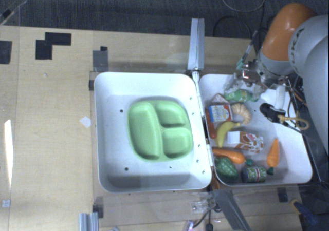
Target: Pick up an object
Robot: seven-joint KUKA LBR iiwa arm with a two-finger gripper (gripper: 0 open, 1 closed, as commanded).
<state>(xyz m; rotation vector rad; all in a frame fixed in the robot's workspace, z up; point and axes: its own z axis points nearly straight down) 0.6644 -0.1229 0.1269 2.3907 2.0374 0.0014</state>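
Pale wood bench (51, 137) under you carries two white bins: the left bin (110, 173) holds a green divided tray (159, 130) at its centre, and the right bin (295, 171) holds the small items. You'll see the grey arm (308, 45) entering at 2 o'clock, its gripper (248, 77) over that bin's 12 o'clock edge, just above a green leafy item (237, 95); whether it's apart or together cannot be told. Below lie a banana (225, 131) at centre, a carrot (229, 155) toward 7 o'clock and a smaller carrot (273, 153) toward 4 o'clock.
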